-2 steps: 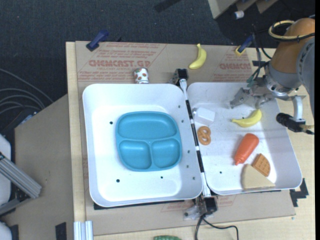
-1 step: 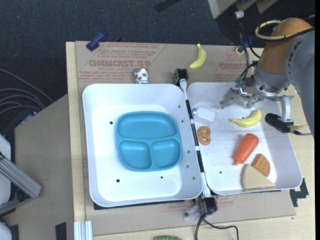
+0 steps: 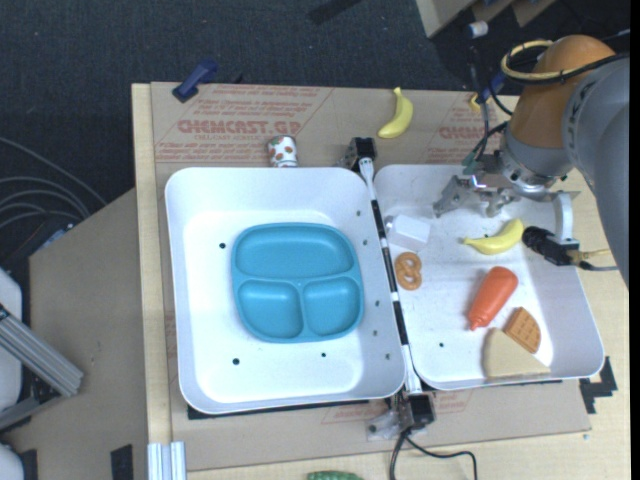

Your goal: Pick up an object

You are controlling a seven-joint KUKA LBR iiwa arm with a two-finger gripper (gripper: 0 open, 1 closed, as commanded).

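My gripper [image 3: 470,196] hangs low over the far part of the right bin [image 3: 570,308], with the grey arm and its orange band reaching in from the upper right. Just in front of it and slightly to the right lies a yellow banana [image 3: 496,238]. A white block [image 3: 408,231] rests to the gripper's left near the bin's left wall. Nearer the front are a brown pretzel [image 3: 408,270], an orange carrot [image 3: 491,297], a small orange cracker [image 3: 523,329] and a tan bread slice [image 3: 510,359]. Nothing shows in the gripper.
The left bin [image 3: 200,298] holds a blue divided plate [image 3: 296,279]. On the cardboard behind the bins lie a second banana [image 3: 397,115], a small red-and-white cup [image 3: 284,150] and a blue object [image 3: 195,80].
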